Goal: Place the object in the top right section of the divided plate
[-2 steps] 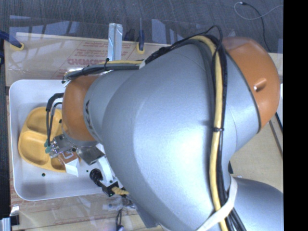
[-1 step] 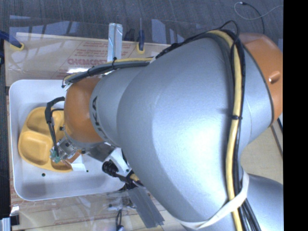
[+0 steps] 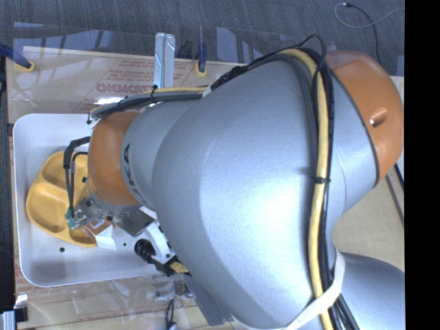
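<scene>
A yellow divided plate (image 3: 47, 192) lies at the left of the left white bin (image 3: 27, 133). Its right part is covered by the arm. The arm's wrist, with its orange band (image 3: 106, 160), hangs over the plate's right side. The gripper (image 3: 88, 220) points down at the plate's lower right edge, and its fingers are hidden behind wrist hardware and cables. No object can be made out on the visible part of the plate or at the gripper.
The big grey arm (image 3: 247, 184) covers the middle and right of the view, hiding the right bin. A cardboard sheet (image 3: 124, 74) with a metal post (image 3: 164, 53) lies behind the left bin. Bare bin floor shows below the plate.
</scene>
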{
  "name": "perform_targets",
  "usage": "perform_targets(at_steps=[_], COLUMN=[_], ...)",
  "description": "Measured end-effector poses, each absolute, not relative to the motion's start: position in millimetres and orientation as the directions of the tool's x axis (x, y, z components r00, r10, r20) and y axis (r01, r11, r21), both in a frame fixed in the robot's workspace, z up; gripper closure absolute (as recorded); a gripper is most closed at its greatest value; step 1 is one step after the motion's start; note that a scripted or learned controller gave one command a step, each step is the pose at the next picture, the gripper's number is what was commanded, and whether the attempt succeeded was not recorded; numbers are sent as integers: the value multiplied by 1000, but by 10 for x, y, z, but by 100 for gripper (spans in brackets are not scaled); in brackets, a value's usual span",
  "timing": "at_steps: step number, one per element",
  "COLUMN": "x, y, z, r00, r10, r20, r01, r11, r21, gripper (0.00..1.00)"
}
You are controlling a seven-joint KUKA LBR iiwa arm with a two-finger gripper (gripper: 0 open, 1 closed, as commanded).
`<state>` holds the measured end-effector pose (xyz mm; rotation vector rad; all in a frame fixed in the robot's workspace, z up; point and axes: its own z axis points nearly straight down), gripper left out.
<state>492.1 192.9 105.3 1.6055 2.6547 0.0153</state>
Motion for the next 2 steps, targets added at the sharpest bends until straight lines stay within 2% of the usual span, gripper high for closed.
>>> perform_targets(at_steps=[1, 2], x=[4878, 4914], y=[1461, 1806], z=[1047, 1049], r00=[-799, -832], r10=[601, 553], r20=[-20, -34], r01=[600, 553], r11=[799, 833], r21=[34, 2], gripper=[100, 100])
